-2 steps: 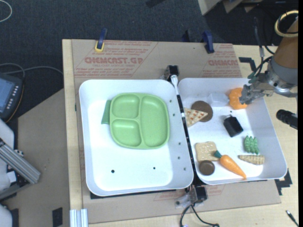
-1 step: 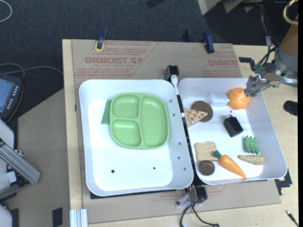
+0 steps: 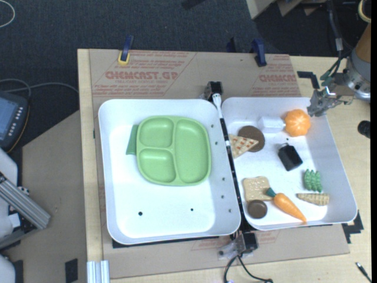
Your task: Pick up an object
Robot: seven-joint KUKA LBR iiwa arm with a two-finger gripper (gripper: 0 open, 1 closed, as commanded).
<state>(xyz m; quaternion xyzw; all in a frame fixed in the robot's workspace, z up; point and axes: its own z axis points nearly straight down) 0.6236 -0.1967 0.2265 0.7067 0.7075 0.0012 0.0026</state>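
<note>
Item: orange fruit (image 3: 297, 122), round, sitting in the upper right of the right bin (image 3: 336, 158), close to that bin's upper edge. Being round, it is offering no long axis to line up on.

Key relation: the fruit is lying just left of and slightly below the jaws (image 3: 320, 105), which are hanging over the bin's upper right corner at the right of the frame. My judgement: it is the nearest candidate, calling for a short shift leftward and downward in the frame. Jaw state: cannot tell, as the tips are blurring into the bin rim.

Neighbouring contents, working outward: a brown disc (image 3: 251, 133) and a cracker wedge (image 3: 241, 144) to the left; a black block (image 3: 290, 157) below; a green sprig (image 3: 313, 180); a carrot (image 3: 287, 206) at lower right; a square biscuit (image 3: 255, 186).

Left bin (image 3: 118, 205): holding a green divided plate (image 3: 174, 150).

Both bins are resting on a cardboard-covered worktop (image 3: 177, 69).
</note>
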